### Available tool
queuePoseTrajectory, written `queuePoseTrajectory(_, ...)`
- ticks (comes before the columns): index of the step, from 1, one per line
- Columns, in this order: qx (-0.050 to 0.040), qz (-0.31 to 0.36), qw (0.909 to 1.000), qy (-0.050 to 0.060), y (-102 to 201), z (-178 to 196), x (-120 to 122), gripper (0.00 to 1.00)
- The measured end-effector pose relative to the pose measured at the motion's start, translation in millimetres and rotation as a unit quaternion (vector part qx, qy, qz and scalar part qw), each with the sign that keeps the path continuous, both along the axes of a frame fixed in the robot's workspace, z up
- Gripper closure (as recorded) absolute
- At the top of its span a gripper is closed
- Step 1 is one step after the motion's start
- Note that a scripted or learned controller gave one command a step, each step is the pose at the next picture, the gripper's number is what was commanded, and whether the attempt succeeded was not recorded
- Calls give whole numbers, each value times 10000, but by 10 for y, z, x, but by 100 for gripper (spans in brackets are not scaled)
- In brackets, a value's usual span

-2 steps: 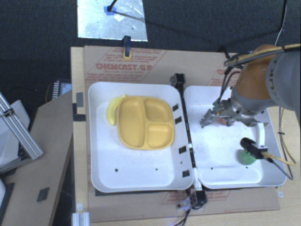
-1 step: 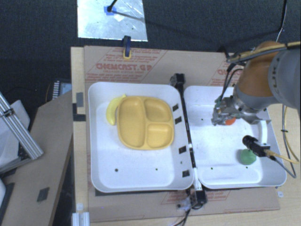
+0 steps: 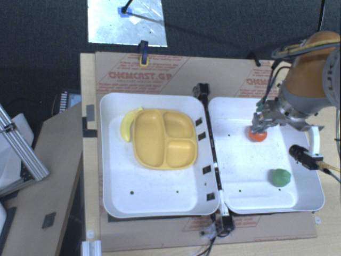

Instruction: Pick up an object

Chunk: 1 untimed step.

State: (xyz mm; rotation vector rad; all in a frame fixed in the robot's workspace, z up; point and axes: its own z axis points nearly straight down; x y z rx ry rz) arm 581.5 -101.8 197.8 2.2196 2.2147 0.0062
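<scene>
The arm (image 3: 314, 63) reaches in over the right bin (image 3: 234, 199), its orange band high above the bin's far right corner. The gripper (image 3: 259, 124) is low in the far half of that bin, about midway between its left and right edges. Directly beneath it is a small round orange thing (image 3: 258, 136), resting on the bin floor with the gripper's tip covering its upper part. The two look to be touching, or very nearly so. Whether the gripper is open or closed, I cannot tell from this angle, and I cannot tell if it has any hold on the orange thing either.

In the same bin, a green lump (image 3: 280, 177) lies in the near half, toward the right edge and well apart from the orange thing.

In the left bin (image 3: 154, 199), a yellow divided plate (image 3: 162, 138) fills the middle, with one large compartment on the left and two smaller ones on the right. A banana (image 3: 126, 125) curves along the plate's left rim, touching it or tucked just under it, toward the bin's far left corner.

Both bins rest side by side on a brown cardboard sheet (image 3: 160, 74) printed with red lettering.
</scene>
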Motion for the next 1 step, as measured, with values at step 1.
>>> queuePoseTrajectory(1, 3, 28, 10000, 10, -3, 269, 14, 100)
